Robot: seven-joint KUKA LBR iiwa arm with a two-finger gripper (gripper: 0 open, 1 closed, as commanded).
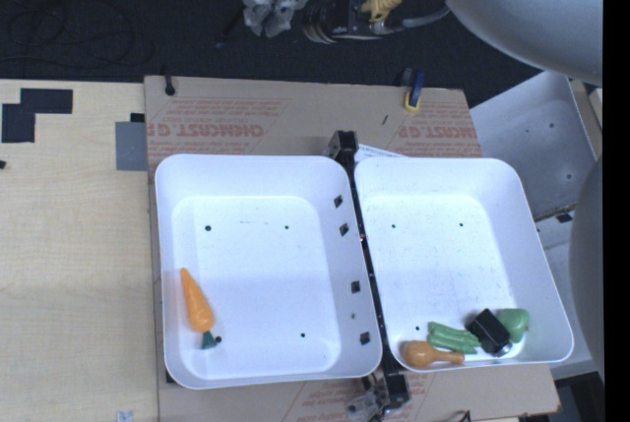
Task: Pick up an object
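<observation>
The gripper is held high beyond both bins; whether its fingers are apart cannot be told. A carrot is kept in the left bin. A black block and green beans are kept in the right bin.

Bright, even light (soft shadows), slightly blurry.

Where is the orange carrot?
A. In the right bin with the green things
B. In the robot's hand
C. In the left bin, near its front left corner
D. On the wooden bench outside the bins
C. The carrot lies alone in the left bin, by its front left corner.
</observation>
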